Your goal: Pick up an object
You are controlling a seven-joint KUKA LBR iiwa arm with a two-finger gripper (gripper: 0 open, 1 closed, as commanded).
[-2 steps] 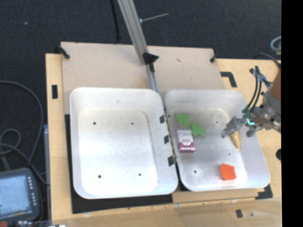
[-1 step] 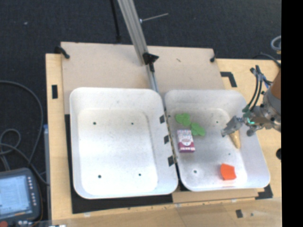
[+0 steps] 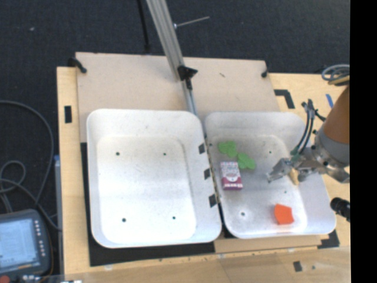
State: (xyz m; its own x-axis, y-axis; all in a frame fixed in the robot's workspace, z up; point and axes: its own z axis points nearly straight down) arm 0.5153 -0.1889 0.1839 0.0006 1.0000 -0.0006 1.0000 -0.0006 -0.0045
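The right bin [image 3: 259,122] holds an orange block [image 3: 284,214] near its front right corner. A purple and white small box [image 3: 231,175] lies toward the bin's left side. Two green pieces [image 3: 236,154] sit just behind that box. My gripper [image 3: 285,171] hangs over the right part of this bin, above and behind the orange block, with its fingers spread apart and nothing between them. The arm with its orange band [image 3: 337,122] comes in from the right edge.
The left bin [image 3: 147,178] stands beside the right one, sharing a middle edge. A slanted metal pole [image 3: 171,40] rises from the bench behind the bins. Cables and a pendant screen [image 3: 20,240] lie off the bench at the left.
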